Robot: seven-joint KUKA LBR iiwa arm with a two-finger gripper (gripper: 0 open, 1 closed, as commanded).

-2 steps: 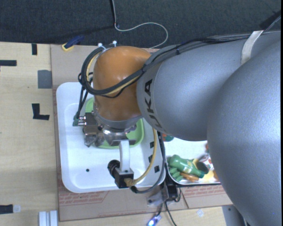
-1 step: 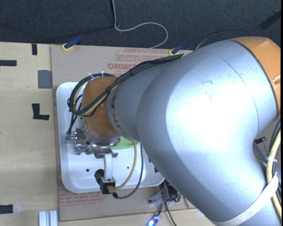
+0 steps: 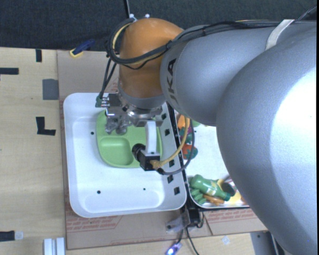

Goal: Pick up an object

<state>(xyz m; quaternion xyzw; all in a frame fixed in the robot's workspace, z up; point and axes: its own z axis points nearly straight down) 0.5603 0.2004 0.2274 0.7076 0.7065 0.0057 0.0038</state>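
Green dish (image 3: 116, 145) in left bin (image 3: 85, 163), under gripper (image 3: 128, 127).

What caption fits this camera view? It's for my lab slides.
KUKA arm's gripper low over a green dish in the left white bin; green and orange items in the right bin.

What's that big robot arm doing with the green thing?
The grey arm reaches in from the right, and its gripper is low over a green dish lying in the left white bin. It's there to pick something up, but I can't tell whether it has hold of the dish yet. The right bin holds small toys, green and orange ones, partly hidden under the arm.
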